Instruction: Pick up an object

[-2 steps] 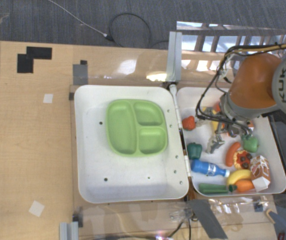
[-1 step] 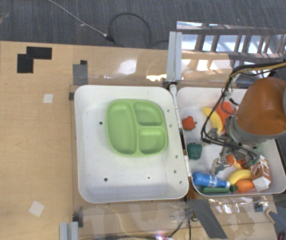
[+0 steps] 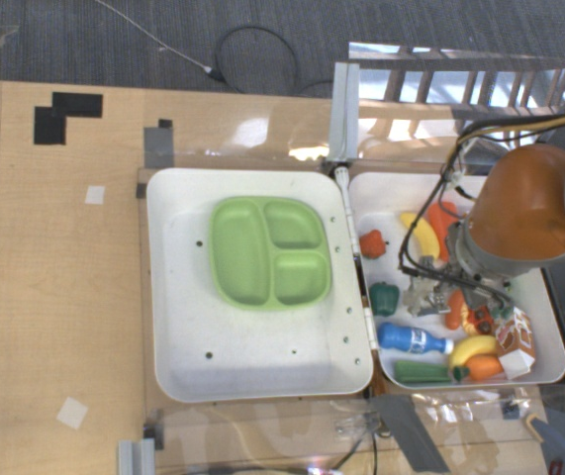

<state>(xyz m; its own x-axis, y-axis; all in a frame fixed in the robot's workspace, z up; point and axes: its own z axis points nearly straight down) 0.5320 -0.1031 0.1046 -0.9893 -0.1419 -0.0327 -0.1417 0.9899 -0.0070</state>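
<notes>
the gripper [image 3: 430, 295] is hovering just right of the green pepper [image 3: 385, 297]; i cannot tell its state. the pepper looks light, slippery; pinching its middle seems best.

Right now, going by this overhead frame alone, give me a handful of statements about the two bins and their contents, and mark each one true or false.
1. The green divided plastic plate lies in the left white bin. True.
2. The blue plastic bottle with a white cap lies in the left bin. False: it lies in the right white bin, near its left wall.
3. The grey arm with the orange band hangs over the right bin. True.
4. The green plate holds a yellow toy banana. False: its compartments hold nothing; a yellow toy banana lies in the right bin.
5. The small green toy pepper sits above the blue bottle in the picture. True.
</notes>
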